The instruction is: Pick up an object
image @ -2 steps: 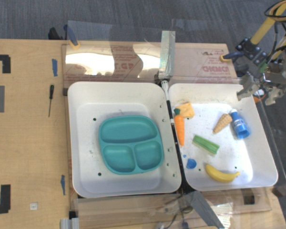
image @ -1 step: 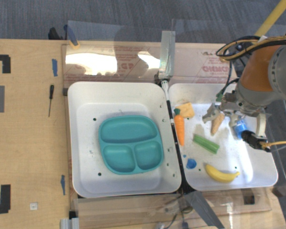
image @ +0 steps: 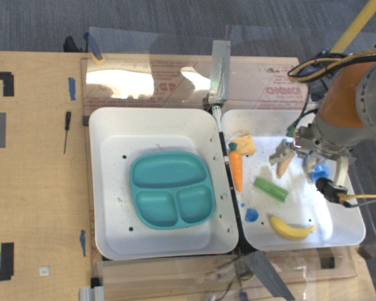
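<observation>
In the left bin (image: 106, 187) lies a teal divided plate (image: 172, 189), at the middle of the frame. In the right bin (image: 348, 227), from left to right: a carrot (image: 236, 170), a green block (image: 270, 189), a banana (image: 290, 228) lower down. My pincer (image: 282, 157) hangs above the green block, at right of middle; how far it is open, I cannot tell.

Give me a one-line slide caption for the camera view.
Arm's tool over the right bin beside carrot, green block and banana; teal tray in left bin.
</observation>
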Robot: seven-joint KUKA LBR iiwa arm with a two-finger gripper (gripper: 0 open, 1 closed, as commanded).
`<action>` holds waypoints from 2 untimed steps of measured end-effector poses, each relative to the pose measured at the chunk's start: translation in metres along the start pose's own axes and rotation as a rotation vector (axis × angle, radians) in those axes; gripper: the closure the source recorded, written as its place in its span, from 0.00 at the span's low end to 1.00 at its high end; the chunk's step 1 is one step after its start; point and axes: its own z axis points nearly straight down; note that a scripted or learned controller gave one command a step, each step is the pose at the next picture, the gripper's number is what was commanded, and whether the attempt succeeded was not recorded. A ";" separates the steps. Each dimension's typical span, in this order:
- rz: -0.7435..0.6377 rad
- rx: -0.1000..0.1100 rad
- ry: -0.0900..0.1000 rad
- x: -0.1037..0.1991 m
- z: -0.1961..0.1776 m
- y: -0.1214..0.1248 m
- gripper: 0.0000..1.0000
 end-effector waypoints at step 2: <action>0.001 -0.001 0.000 0.000 -0.010 0.001 0.00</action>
